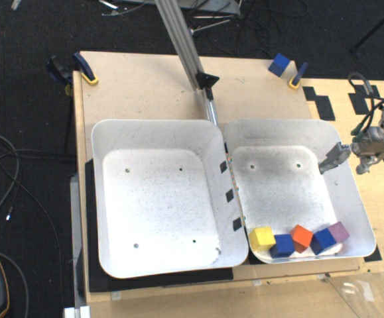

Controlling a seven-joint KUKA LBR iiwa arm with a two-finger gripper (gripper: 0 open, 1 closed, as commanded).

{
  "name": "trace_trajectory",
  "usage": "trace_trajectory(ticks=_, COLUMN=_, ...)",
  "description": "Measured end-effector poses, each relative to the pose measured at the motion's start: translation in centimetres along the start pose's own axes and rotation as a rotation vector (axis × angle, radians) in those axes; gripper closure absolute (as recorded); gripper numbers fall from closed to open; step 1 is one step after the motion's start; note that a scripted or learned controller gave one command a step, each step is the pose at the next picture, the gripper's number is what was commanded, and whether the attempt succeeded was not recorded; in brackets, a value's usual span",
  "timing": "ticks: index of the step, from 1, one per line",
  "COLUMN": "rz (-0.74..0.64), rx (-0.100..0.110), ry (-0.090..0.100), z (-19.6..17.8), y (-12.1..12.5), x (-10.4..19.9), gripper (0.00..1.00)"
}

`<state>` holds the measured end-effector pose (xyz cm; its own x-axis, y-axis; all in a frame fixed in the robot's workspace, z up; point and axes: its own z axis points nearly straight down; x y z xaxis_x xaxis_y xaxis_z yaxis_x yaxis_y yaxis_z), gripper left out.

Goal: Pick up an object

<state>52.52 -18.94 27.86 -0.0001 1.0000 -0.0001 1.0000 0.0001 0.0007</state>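
Several small blocks lie in a row along the front wall of the right bin (351, 189): a yellow block (262, 237), a blue block (283, 245), an orange block (302, 237), a second blue block (323, 240) and a purple block (338, 232). My gripper (347, 163) hangs over the right bin's right rim, well behind the blocks. It is open, its fingers are spread, and nothing is between them.
The left bin (105, 197) sits beside the right one, with the two rims meeting at the middle. A slanted metal pole (182, 35) crosses the back of the bench. A loose blue block (280, 63) and clamps (85, 71) sit at the bench's back corners.
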Motion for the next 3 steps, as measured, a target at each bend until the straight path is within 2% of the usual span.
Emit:
trace_trajectory(ticks=1, rz=-0.009, rx=-0.005, ry=0.000, z=-3.6, y=2.4, x=5.8, gripper=0.00)
trace_trajectory(ticks=2, rz=0.000, rx=0.008, ry=0.001, z=7.5, y=3.8, x=6.1, gripper=0.00)
trace_trajectory(ticks=3, rz=0.001, rx=0.005, ry=0.001, z=10.0, y=1.3, x=6.6, gripper=0.00)
